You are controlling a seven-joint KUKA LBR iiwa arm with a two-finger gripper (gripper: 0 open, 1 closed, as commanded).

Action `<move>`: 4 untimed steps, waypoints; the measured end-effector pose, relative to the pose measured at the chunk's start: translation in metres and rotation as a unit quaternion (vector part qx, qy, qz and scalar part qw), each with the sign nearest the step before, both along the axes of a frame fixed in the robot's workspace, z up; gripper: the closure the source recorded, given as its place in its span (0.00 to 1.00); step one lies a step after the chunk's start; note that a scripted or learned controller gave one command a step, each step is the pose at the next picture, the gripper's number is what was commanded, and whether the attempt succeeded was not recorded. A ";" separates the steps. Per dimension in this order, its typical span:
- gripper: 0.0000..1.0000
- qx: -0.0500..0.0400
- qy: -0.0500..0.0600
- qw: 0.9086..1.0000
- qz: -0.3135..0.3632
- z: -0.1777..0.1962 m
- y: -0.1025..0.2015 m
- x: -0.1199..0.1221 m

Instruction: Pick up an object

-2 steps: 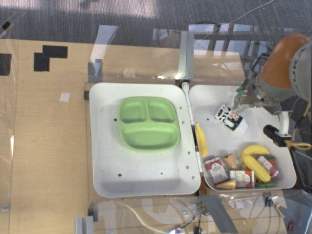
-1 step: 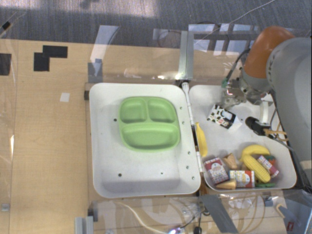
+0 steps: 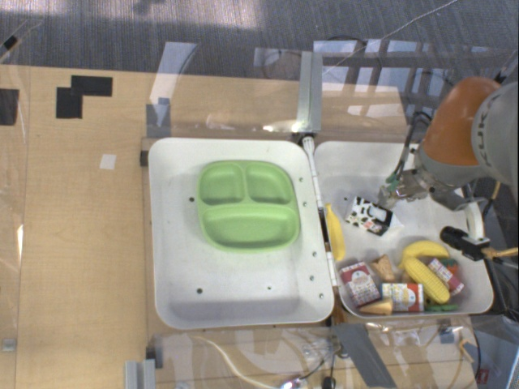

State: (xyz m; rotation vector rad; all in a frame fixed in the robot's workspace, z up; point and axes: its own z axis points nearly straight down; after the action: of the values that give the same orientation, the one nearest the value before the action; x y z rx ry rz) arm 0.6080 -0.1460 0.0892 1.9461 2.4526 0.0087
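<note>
text: none legible | red-and-white packets [image 3: 359,282] in right bin [image 3: 345,164]: printing too small to read | black-and-white patterned item [image 3: 369,215]: markings, no letters made out | desk [image 3: 73,217]: black block shapes [image 3: 83,93], no lettering

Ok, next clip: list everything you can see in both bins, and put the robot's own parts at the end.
left bin: one, white, left half of the bench.
divided plate: one, green, three compartments, middle of the left bin.
right bin: one, white, beside the left bin.
banana: one, yellow, along the right bin's left wall.
cow-patterned item: one, black and white, middle of the right bin, just below the gripper.
second banana: one, yellow, near the bin's front right.
corn cob: one, yellow, front right.
small packets: several, mostly red and white, front of the right bin.
gripper: one, grey, over the right bin.
arm: one, grey with orange band, from the right.
</note>
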 end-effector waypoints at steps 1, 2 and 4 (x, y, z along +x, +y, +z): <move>0.00 -0.001 -0.001 1.000 0.000 0.000 -0.001 0.001; 0.00 0.001 0.003 0.999 -0.043 0.003 -0.007 0.009; 0.00 0.002 -0.001 0.997 -0.078 0.001 0.052 -0.028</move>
State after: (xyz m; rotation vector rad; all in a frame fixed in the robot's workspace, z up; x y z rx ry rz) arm 0.5800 -0.0944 0.0901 2.1325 2.2929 0.0156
